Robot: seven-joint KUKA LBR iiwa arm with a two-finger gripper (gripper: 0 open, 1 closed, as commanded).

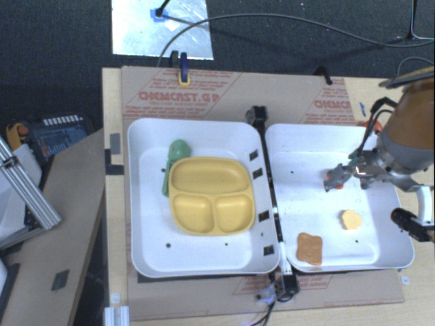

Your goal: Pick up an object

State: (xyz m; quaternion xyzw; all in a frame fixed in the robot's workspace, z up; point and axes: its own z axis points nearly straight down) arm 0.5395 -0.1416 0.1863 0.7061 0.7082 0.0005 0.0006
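The camera view looks down on two white bins side by side on the surface. The grey arm reaches in from the right, and its tool (pixel 333 179) hangs over the right white bin (pixel 387 257). I cannot tell how the tool stands. Below it lie a small round yellow piece (pixel 351 219) and a flat brown piece (pixel 309 248) near the front wall. The left white bin (pixel 146 182) holds a yellow plastic tray with three parts (pixel 211 195) and a green spoon (pixel 175 160) touching the tray's left side.
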